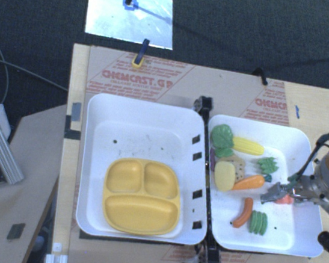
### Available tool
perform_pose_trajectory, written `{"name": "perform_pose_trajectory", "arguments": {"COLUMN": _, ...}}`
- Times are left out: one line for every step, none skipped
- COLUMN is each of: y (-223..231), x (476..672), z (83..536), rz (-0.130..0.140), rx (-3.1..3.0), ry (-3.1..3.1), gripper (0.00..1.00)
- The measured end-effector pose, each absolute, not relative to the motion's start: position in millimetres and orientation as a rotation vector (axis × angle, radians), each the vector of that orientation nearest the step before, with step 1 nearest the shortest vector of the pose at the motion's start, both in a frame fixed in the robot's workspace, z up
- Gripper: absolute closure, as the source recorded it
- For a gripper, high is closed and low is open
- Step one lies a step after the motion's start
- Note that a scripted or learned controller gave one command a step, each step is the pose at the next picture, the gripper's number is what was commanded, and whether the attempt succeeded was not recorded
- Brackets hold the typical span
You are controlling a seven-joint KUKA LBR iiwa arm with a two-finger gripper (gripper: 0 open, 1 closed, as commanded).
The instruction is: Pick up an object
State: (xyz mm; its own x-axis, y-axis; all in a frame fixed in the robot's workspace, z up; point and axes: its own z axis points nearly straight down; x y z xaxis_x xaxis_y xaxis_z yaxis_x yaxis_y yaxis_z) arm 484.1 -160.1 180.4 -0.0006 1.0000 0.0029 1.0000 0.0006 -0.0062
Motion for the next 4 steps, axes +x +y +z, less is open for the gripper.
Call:
{"name": "perform_pose_trajectory", "arguments": {"y": -97, "x": 554.7, "z": 149, "rz": -0.007, "rx": -2.209, "ry": -2.236, "gripper": 0.00}}
{"name": "perform_pose_trajectory", "arguments": {"y": -91, "x": 509.2, "z": 81, "rz": 0.002, "rx": -2.219, "ry": -2.220, "gripper": 0.00}}
{"name": "perform_pose_trajectory", "arguments": {"y": -84, "x": 485.4, "z": 84, "rz": 0.001, "rx": -2.219, "ry": -2.220, "gripper": 0.00}}
{"name": "perform_pose_trajectory", "arguments": {"y": -82, "x": 486.7, "z": 84, "rz": -0.002, "rx": -2.221, "ry": -2.222, "gripper": 0.00}}
